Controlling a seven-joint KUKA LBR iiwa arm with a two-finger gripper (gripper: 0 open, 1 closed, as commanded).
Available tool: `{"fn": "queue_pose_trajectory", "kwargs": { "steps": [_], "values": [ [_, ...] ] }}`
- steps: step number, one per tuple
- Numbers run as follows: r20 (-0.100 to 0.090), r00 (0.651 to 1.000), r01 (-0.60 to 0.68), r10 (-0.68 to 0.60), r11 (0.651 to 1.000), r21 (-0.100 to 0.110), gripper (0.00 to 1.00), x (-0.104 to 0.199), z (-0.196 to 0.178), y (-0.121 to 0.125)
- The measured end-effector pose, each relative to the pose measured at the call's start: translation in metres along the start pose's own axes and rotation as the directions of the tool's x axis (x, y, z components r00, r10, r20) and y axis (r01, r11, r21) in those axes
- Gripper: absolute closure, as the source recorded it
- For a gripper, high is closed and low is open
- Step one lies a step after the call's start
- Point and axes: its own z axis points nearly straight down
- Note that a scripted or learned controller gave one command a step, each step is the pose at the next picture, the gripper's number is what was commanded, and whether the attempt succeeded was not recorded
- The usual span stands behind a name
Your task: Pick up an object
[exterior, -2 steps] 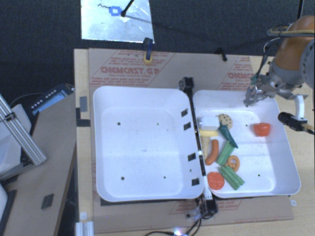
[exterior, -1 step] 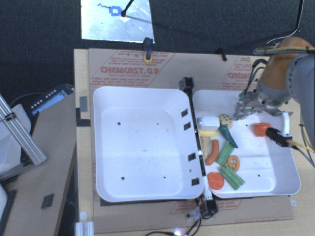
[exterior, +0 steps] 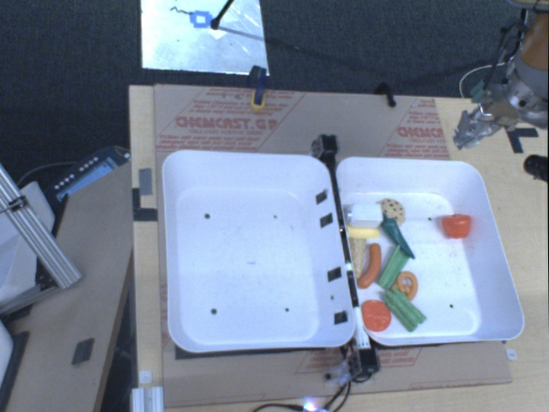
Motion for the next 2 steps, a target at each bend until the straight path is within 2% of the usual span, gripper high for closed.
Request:
{"fn": "queue_pose_trajectory", "kwargs": {
  "steps": [1, 2],
  "values": [
    [-0.005, 1.000, -0.003, 0.003, 1.000, 0.020, 1.00, -0.018, 0.047, -0.004],
    [-0.006, 1.000, 0.000, 0.001, 1.000, 0.022, 1.00, -0.009, 0.086, -0.006]
  ]
}}
